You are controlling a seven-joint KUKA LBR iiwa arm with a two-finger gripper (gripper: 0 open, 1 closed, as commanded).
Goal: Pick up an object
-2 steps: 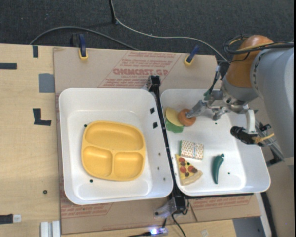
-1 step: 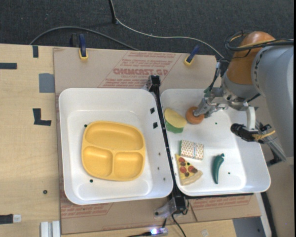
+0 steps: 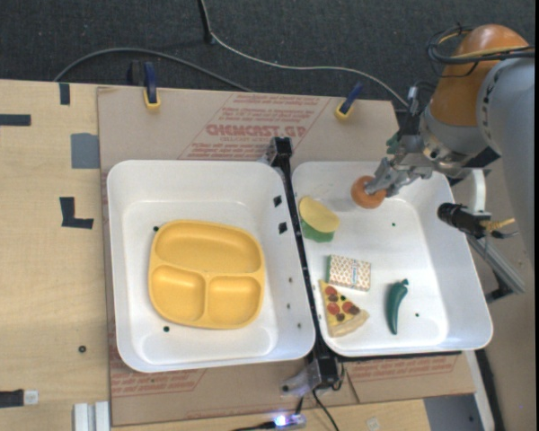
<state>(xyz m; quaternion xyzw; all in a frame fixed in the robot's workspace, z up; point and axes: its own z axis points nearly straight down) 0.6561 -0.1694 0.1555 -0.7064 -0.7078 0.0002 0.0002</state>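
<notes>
While two-finger gripper (image 3: 384,184) is reaching in from right, fingertips are sitting directly over small round orange object (image 3: 368,193) at far side of right white bin (image 3: 431,241). Finger state: cannot tell. Object lying immediately below-left of tips; long axis not discernible.

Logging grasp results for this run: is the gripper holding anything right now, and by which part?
It cannot be told. The gripper sits right at the orange round object in the right bin, but its fingers around it are not visible.
</notes>
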